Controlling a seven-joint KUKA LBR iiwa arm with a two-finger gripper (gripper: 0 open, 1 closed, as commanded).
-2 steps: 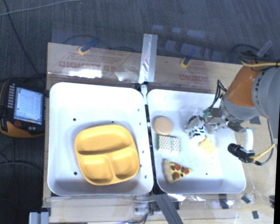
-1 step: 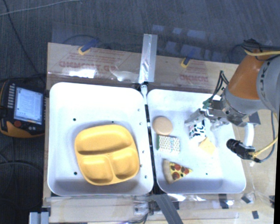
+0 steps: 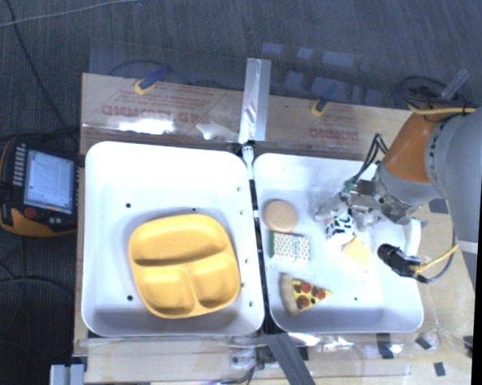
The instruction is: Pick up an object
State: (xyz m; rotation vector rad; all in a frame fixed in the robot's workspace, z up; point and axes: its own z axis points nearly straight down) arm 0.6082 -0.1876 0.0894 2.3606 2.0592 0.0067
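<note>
Hand (image 3: 347, 212) sits low in right bin (image 3: 396, 315), right over b/w toy (image 3: 341, 227); cheese (image 3: 356, 251) just below. Finger state: can't tell.

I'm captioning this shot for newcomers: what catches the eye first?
The yellow divided tray dominates the left bin. In the right bin, small toy foods cluster: a pizza slice, a round bun. The grey arm's tool hangs over a black-and-white item.
</note>
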